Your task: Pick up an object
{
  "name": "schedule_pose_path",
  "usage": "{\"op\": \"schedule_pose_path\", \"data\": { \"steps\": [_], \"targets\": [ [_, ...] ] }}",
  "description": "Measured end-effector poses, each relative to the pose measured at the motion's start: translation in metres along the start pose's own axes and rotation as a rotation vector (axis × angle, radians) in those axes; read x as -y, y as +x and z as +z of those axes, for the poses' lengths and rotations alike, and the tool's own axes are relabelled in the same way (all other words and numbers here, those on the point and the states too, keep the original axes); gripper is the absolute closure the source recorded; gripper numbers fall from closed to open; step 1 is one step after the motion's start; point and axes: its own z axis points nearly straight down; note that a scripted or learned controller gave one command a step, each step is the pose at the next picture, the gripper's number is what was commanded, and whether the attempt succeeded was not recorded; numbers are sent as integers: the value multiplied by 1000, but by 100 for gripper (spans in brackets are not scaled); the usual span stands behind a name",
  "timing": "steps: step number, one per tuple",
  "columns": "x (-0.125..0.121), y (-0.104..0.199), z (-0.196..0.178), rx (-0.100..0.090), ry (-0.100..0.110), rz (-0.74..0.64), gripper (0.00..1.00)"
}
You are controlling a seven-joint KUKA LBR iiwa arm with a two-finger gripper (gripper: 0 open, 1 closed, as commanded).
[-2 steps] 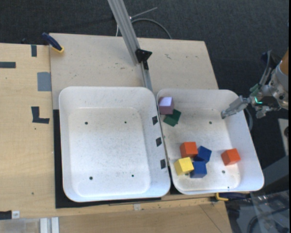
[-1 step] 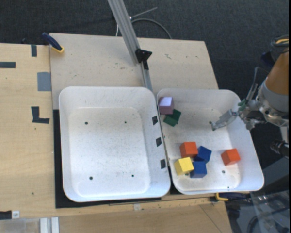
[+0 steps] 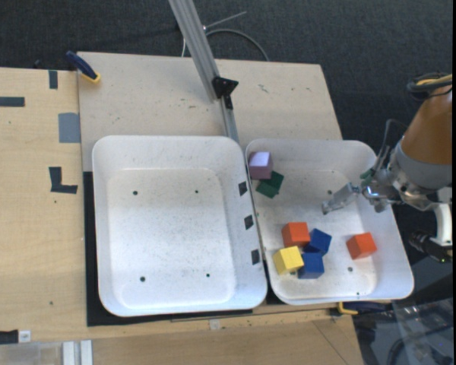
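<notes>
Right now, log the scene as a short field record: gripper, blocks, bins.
gripper: over right bin's middle, nothing seen between its fingers
right bin: holds all blocks
purple block: far left corner, touching green block
cluster: orange block, two blue blocks, yellow block, packed together near the front
lone orange block: apart, right of cluster
left bin: beside right bin

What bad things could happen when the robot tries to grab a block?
1. The orange, yellow and two blue blocks sit bunched together, so the gripper might bump neighbours or grab none.
2. The purple block and green block lie near the right bin's wall, which could block a finger.
3. The lone orange block looks easiest, but could slide away.
</notes>
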Motion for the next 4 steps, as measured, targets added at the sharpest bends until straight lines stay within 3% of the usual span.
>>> {"op": "schedule_pose_path", "data": {
  "steps": [1, 2, 4],
  "targets": [
    [3, 2, 44, 0, 0, 0, 0],
    [1, 2, 31, 0, -3, -1, 100],
    [7, 3, -72, 3, -11, 0, 100]
  ]
}}
